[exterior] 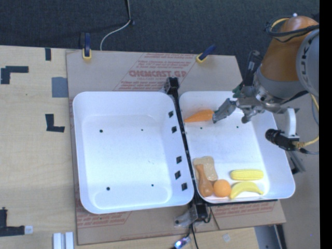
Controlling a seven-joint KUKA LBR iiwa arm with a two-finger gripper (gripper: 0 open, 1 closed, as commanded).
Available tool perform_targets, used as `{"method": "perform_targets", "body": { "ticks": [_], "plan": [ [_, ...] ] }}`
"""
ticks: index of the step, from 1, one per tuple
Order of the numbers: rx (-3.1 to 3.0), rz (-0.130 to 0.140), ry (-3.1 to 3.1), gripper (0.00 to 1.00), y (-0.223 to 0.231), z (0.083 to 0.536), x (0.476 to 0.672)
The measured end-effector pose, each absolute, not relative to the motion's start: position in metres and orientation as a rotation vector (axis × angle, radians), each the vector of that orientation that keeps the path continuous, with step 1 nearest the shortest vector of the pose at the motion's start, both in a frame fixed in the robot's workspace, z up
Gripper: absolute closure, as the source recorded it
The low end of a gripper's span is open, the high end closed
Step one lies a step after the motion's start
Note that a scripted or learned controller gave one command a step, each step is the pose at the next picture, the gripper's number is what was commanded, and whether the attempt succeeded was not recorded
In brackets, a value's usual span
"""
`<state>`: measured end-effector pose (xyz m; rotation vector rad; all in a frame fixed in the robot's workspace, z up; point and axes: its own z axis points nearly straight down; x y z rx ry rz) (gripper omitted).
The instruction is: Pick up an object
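Carrot [199,116] lies in the right bin [270,154], upper centre of the frame, hard against the divider wall; the end effector [234,111] hangs just right of its tip with jaws spread wide and nothing between them. The risk, as I judge it: a finger lands on the carrot or the wall; the round carrot rolls or slides aside; the jaws close on air.

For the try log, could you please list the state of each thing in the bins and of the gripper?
Orange carrot: lying in right bin, beside gripper.
Yellow corn cob: lying flat.
Yellow banana: lying flat.
Round orange fruit: resting by tan bread slice.
Gripper: above right white bin.
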<state>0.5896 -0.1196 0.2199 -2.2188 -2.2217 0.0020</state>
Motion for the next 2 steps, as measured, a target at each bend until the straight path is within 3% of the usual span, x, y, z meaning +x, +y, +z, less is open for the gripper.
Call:
{"method": "perform_targets", "body": {
  "ticks": [1, 2],
  "plan": [
    [-2.224, -0.016, -2.237, 0.0, -0.0913, 0.3854, 0.5892],
    [-2.219, 0.003, -2.225, 1.0, -0.0926, 0.385, 0.5882]
  ]
}}
